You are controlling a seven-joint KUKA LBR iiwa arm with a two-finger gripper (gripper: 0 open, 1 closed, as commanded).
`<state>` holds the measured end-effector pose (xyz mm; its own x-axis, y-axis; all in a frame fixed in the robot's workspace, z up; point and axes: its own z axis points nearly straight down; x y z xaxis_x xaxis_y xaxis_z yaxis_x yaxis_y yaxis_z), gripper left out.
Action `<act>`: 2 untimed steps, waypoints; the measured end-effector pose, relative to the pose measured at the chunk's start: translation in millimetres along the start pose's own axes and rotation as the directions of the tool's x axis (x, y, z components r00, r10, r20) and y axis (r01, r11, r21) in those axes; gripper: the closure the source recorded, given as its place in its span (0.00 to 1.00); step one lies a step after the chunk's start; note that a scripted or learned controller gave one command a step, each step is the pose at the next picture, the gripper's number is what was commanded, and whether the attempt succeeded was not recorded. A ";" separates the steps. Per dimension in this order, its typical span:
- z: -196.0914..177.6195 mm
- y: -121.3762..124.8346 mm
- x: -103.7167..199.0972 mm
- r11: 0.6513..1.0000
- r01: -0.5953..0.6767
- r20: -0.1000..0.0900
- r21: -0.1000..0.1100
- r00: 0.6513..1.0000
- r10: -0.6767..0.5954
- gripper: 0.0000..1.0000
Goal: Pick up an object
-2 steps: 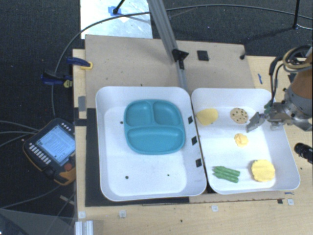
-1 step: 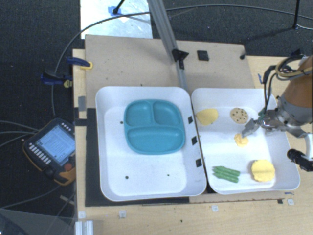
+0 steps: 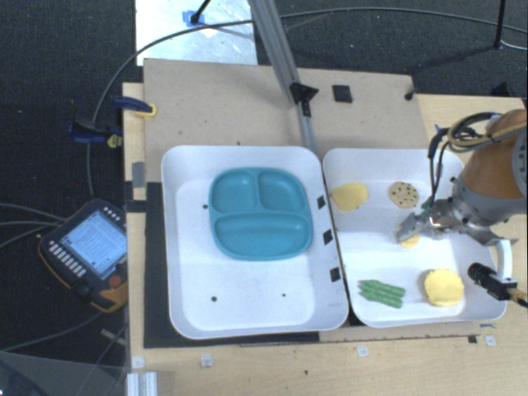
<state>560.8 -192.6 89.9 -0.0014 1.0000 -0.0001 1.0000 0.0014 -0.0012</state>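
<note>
My gripper is low in the right bin, near its middle, at the end of the grey arm with the orange band. A small yellow piece lies right at the gripper's tip, touching or just below it; I cannot see whether it is held. Around it lie a pale yellow flat piece at the back left, a round speckled cracker behind the gripper, green beans at the front and a yellow round lump at the front right.
The left bin holds a blue divided plate. A grey pole slants down to the back rim between the bins. A black part of the arm hangs over the right bin's front right corner.
</note>
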 end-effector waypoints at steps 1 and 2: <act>-14.4 2.0 -0.5 1.000 0.001 0.002 -0.007 1.000 -0.001 1.00; -64.4 5.8 9.0 1.000 0.004 0.001 -0.007 1.000 -0.004 1.00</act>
<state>566.7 -183.6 154.3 -0.0053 1.0000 -0.0011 1.0000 0.0053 0.0055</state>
